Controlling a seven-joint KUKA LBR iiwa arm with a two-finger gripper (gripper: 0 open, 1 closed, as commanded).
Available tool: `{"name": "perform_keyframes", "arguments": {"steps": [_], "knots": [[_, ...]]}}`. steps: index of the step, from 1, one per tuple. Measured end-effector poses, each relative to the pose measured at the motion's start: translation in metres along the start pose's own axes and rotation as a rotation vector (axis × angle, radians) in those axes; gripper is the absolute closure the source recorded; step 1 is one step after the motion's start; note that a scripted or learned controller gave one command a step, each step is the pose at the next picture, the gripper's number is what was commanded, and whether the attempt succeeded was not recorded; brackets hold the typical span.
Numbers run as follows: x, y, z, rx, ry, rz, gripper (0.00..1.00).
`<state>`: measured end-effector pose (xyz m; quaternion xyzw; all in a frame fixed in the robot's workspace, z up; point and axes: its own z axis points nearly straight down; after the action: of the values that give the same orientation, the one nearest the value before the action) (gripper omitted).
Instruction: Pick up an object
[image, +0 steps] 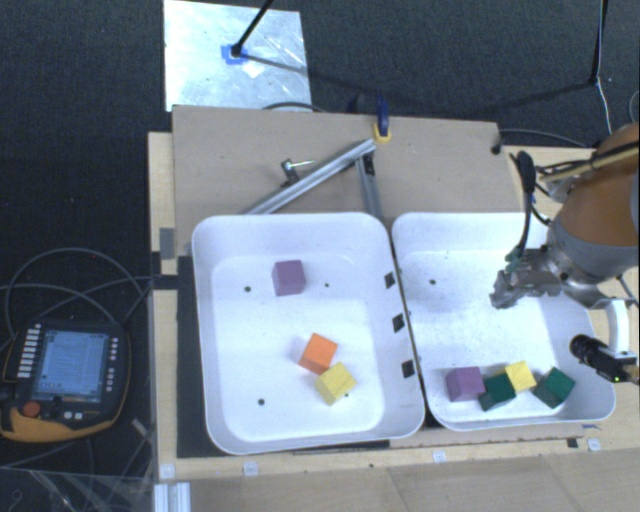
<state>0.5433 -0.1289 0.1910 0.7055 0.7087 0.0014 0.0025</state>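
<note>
The arm (600, 215) reaches in from the right, and its claw (510, 288) hangs over the upper middle part of the right bin (440, 240); I cannot tell how the claw stands, it is too small and dark to read, and no block is seen in it. In the right bin four blocks lie in a row near the front wall; a purple block (464, 383), then a dark green block (496, 390) touching a yellow block (520, 376), then another green block (554, 386) near the right corner. In the left bin (215, 330) a purple cube (289, 277) lies toward the back; an orange cube (318, 352) and a yellow cube (336, 383) lie close together near the middle front. A control tablet (62, 372) lies on the floor at the left of the table (161, 300).
</note>
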Motion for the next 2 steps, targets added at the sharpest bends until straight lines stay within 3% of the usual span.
{"name": "perform_keyframes", "arguments": {"steps": [1, 2], "knots": [[0.000, 0.002, -0.038, 0.000, 0.000, -0.001, 1.00], [0.044, 0.020, -0.042, 0.001, 0.003, -0.006, 1.00]]}}
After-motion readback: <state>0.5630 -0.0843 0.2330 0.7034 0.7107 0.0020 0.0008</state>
